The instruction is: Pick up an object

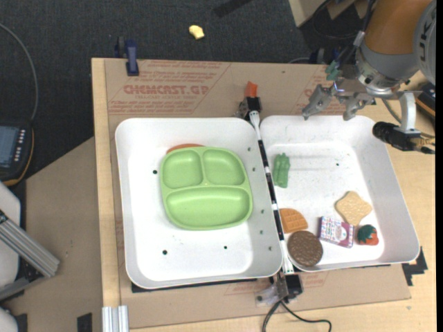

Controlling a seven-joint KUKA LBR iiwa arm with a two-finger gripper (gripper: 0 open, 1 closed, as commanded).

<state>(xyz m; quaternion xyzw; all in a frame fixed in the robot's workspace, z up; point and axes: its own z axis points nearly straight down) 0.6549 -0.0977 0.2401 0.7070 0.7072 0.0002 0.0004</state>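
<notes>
Several light toy foods sit in your right bin (387, 185); green piece (281, 170) looks rigid, grab its narrow sides. Gripper (337, 104) spread open, empty.

plate (205, 188): light green
bins (138, 185): white
arm (394, 19): orange band, grey below
cookie (304, 247): dark brown
carton (336, 231): pink and white

A brown bench (187, 88) bears two white bins: the left bin (138, 247) touches the right bin (398, 192), with a blue clamp (130, 55) at the bench's far-left corner.
</notes>
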